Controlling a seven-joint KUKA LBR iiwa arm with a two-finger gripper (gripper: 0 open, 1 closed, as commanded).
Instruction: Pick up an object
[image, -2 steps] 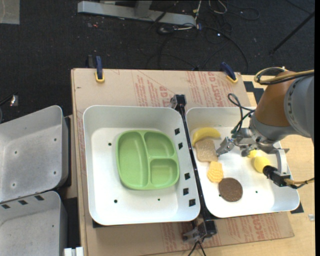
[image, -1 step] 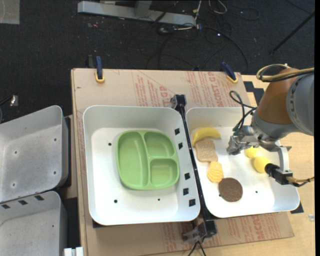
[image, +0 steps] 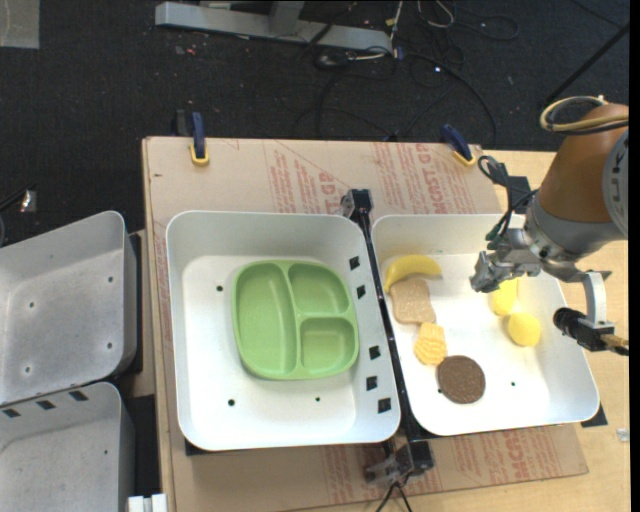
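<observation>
The right bin (image: 560, 395) holds a banana (image: 413, 268), a tan bread slice (image: 410, 299), a yellow ridged chip (image: 431, 345), a brown cookie (image: 461, 379) and two yellow lemon-like pieces (image: 505, 298) (image: 523, 329). My gripper (image: 492, 274) hangs low over the right bin, just above and left of the upper yellow piece, which it partly covers. The grey and orange arm (image: 585, 190) comes in from the right.
The left bin (image: 195, 400) holds a green divided plate (image: 296, 319). Blue and yellow clamps (image: 198, 138) (image: 458, 145) pin the cardboard base at the back. Spare white trays (image: 60, 300) lie off the bench at the left.
</observation>
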